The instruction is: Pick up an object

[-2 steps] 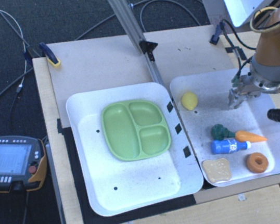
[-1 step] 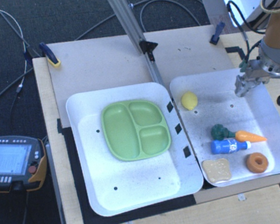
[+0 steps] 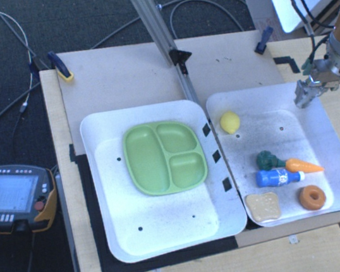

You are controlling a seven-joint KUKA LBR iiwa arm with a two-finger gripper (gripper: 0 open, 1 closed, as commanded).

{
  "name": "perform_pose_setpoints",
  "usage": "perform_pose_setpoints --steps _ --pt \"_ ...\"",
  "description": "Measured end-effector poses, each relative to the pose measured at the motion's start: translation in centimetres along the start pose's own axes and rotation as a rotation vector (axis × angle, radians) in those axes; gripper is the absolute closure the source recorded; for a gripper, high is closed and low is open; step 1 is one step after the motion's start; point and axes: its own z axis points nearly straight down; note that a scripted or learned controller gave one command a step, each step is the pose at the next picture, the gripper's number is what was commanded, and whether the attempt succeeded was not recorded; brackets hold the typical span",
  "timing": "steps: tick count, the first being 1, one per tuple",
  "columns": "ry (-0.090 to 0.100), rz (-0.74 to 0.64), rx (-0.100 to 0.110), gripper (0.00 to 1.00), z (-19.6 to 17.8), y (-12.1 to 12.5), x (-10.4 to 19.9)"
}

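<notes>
**Gripper**: at the far right rim of the right bin, raised over the bin's upper right corner. Nothing is seen between it and the bin floor; whether it is released or clenched cannot be told from this slant. It carries nothing visible. Judged to be at the approach stage, no object yet chosen by contact.

**Yellow ball**: to the gripper's left, near the bin's left wall, standing alone. Well apart from its neighbours, so probably the easiest pick.

**Green toy**: below and left of the gripper, mid-bin, touching the bottle beneath it.

**Blue bottle**: lying on its side just below the green toy, white cap pointing right.

**Carrot**: lying flat, below the gripper, its blunt end just beside the green toy and above the bottle's cap. These three crowd together, so a grasp here risks nudging a neighbour.

**Doughnut**: flat near the bin's lower edge, farthest below the gripper.

**Bread slice**: flat in the lower left corner of the same bin; low profile, likely hard to grip.

**Green divided plate**: in the left bin, well to the gripper's left, across the divide.

**Tabletop**: carries both bins side by side.
</notes>
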Motion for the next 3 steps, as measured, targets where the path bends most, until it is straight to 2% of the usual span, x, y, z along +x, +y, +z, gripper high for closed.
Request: perform_pose_setpoints --steps 1,3 --pt "-0.001 -0.001 -0.002 1.0 -5.5 0.2 0.0" --pt "0.004 -0.005 0.008 1.0 -6.5 -2.2 10.8"
